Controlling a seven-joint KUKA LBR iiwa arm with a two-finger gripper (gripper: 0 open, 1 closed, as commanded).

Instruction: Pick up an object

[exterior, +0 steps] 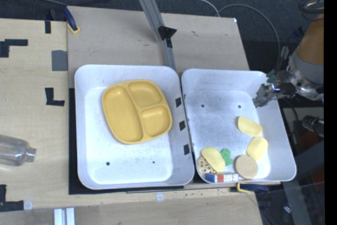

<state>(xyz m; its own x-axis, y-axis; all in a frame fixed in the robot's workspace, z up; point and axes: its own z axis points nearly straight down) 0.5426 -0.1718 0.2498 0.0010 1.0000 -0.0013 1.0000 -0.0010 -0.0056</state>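
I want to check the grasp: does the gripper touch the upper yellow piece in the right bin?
Apart. The camera view shows bare white bin floor between the gripper and the upper yellow piece.

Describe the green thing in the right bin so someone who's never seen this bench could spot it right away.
Start at the right bin, the one without the yellow divided plate. Go to its near edge, where several small items cluster. The green piece sits between the yellow oblong and the tan round disc, and is the one green thing among yellow and tan neighbours.
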